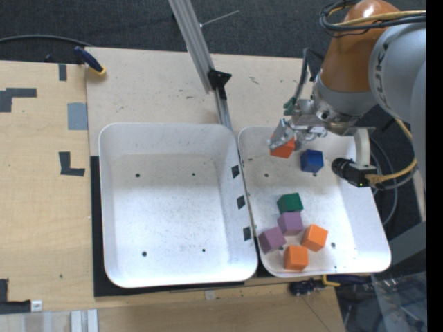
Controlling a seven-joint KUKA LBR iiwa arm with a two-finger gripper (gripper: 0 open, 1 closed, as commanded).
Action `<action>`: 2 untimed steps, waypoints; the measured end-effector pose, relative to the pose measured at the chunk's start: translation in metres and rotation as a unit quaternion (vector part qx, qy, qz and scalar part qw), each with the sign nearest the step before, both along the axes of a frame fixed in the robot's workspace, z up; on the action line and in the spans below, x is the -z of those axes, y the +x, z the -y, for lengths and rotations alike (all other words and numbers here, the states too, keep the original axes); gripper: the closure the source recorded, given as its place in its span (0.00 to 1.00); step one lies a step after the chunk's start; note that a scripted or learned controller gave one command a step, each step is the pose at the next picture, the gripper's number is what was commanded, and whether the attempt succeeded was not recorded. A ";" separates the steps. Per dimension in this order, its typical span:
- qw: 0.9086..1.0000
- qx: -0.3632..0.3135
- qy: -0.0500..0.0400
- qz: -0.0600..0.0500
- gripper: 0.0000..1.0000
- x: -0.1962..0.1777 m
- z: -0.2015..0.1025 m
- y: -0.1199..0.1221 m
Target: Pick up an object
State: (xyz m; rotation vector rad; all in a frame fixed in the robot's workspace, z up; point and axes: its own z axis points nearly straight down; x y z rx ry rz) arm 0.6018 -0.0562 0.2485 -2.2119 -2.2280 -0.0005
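Gripper [284, 142] upper right of frame, jaws look closed on the red block [282, 150] in the right bin [360, 251]. Lift straight, clear of the blue block [312, 160].

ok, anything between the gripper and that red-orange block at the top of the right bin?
Nothing visible. The gripper is right at the red-orange block near the right bin's top edge. The blue block sits just beside it, apart, not between them.
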 end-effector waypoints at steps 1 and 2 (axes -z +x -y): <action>1.000 0.000 0.000 0.000 1.00 -0.001 -0.063 0.008; 1.000 0.000 0.000 -0.001 1.00 0.005 -0.127 0.018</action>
